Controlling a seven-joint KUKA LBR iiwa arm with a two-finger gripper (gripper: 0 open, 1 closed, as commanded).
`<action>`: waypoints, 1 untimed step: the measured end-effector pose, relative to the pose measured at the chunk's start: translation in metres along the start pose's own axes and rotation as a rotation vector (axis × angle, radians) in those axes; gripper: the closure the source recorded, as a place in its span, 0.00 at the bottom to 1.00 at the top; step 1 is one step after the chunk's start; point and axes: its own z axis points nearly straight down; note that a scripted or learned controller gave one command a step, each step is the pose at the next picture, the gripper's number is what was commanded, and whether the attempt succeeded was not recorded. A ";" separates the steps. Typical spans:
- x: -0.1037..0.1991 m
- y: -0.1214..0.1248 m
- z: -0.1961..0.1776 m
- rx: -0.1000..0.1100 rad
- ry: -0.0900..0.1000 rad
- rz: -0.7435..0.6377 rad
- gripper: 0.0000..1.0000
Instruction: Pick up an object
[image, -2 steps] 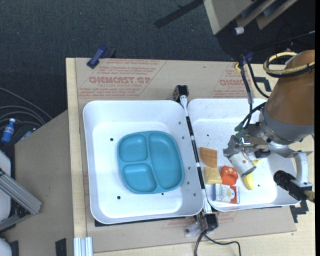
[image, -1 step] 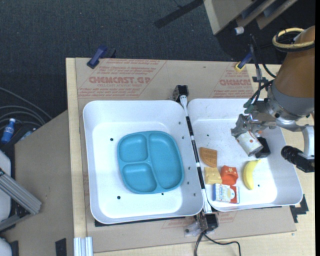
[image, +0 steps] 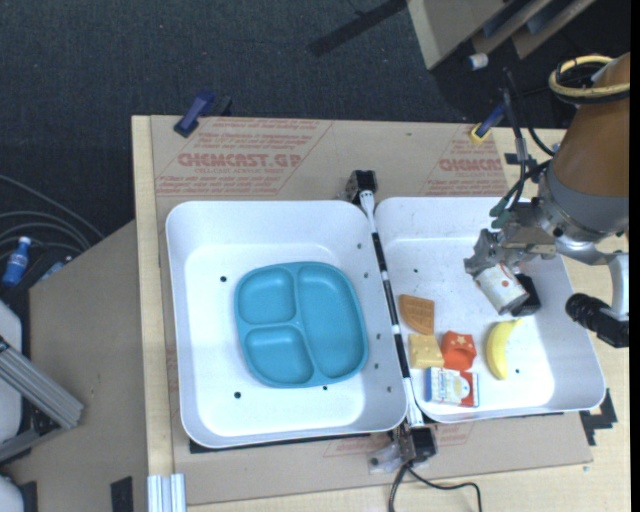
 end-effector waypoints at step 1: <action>0.010 0.019 0.003 0.000 0.000 -0.001 1.00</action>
